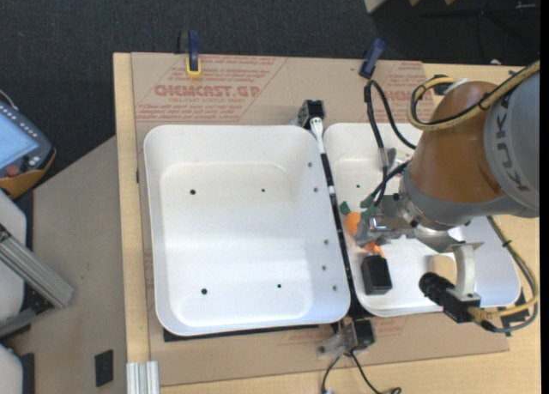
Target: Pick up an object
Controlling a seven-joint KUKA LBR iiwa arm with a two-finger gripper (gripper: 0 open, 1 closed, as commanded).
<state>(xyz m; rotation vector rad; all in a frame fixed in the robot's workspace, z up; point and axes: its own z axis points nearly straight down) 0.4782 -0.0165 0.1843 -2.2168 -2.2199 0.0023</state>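
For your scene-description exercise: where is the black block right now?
The black block lies in the right bin, near its front left corner, just below the gripper and a small orange item.

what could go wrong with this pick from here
The hand is low in the right bin, close to the divider between the bins, so it may bump the wall. The orange object, green piece and black object lie crowded together, so a grasp might nudge neighbours or catch none. The arm hides much of the bin, so a failed grasp would be hard to spot.
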